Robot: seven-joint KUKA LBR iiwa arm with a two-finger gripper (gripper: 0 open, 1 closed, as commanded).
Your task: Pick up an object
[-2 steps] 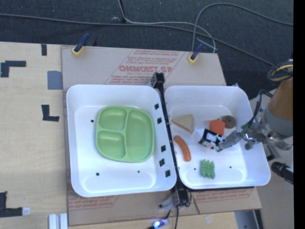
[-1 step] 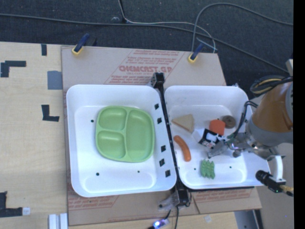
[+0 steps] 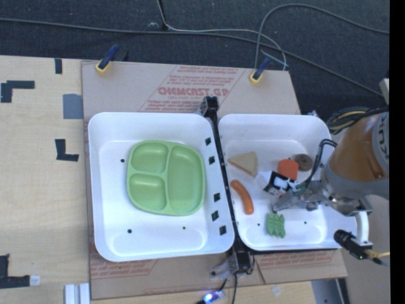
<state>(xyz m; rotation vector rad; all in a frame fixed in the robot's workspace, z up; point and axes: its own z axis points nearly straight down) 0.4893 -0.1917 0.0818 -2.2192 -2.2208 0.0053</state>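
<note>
The right bin point(image 3: 253, 126) holds several small items: a tan wedge like a bread slice point(image 3: 245, 164), an orange sausage point(image 3: 242, 196), a green leafy piece point(image 3: 274, 225), a red-orange block point(image 3: 288, 168) with a black-and-white piece point(image 3: 276, 182) beside it, and a brown round item point(image 3: 304, 162). My gripper point(image 3: 284, 201) reaches in from the right, low over the bin floor between the red-orange block and the green piece. Its fingers point left, and I see nothing between them.
The left bin point(image 3: 101, 170) holds a green divided plate point(image 3: 167, 177). A black divider point(image 3: 218, 170) runs between the bins. Cables point(image 3: 272, 30) cross the dark floor behind, and yellow clamps point(image 3: 106, 59) pin the cardboard base. The arm body point(image 3: 357, 163) overhangs the right bin's right side.
</note>
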